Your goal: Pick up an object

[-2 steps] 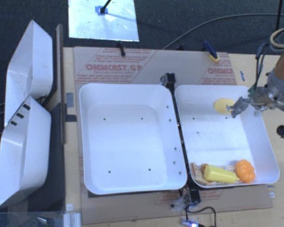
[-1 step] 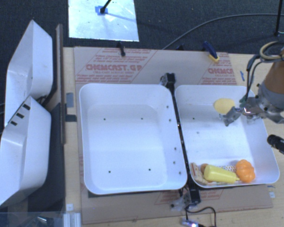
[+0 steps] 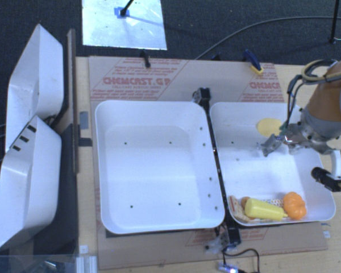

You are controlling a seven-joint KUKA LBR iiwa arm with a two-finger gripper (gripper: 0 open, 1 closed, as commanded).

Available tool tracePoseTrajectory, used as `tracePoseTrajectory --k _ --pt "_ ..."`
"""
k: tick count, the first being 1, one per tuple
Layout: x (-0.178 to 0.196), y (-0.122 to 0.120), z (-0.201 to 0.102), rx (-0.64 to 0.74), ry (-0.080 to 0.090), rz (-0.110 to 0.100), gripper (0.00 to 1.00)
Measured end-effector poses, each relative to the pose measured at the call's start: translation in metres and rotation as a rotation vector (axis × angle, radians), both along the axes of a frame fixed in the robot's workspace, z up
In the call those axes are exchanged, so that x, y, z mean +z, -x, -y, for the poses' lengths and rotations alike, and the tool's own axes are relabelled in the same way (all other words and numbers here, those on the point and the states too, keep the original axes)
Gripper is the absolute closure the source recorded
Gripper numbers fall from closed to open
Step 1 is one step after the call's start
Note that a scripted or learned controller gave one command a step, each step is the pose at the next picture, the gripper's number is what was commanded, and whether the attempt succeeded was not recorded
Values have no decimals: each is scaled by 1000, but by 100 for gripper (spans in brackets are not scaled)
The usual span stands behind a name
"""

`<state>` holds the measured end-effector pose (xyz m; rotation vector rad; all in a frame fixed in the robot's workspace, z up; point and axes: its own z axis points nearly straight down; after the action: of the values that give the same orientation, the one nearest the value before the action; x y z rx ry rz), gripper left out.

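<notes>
The arm (image 3: pixel 327 104) reaches in from the right over the right bin (image 3: pixel 238 169), and its gripper (image 3: pixel 271 145) hangs low near the far part of that bin, just beside a pale yellow round piece (image 3: pixel 268 126) lying close to the far wall. Whether the jaws are wide or narrow cannot be told from this slant, and nothing shows between them.

The other things to pick lie well apart from the gripper, crowded into the near right corner: a yellow banana-like piece (image 3: pixel 264 209), an orange ball (image 3: pixel 295 205) touching or nearly touching it, and a flat pale cracker-like piece (image 3: pixel 237 207) partly under them. The left bin (image 3: pixel 153 164) holds nothing to aim at.

The likely trouble is a miss. The pale piece looks flat and sits against the wall, so the jaws could close above it, or strike the wall or floor. In the corner, the ball may roll off and the crowding could wedge a finger between pieces.
</notes>
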<state>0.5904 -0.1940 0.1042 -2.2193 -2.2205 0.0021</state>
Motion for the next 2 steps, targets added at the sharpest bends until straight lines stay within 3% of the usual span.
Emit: tracePoseTrajectory --k 1,2 --pt "-21 0 0 0 0 2 0" --pt "-9 -1 0 0 1 5 100"
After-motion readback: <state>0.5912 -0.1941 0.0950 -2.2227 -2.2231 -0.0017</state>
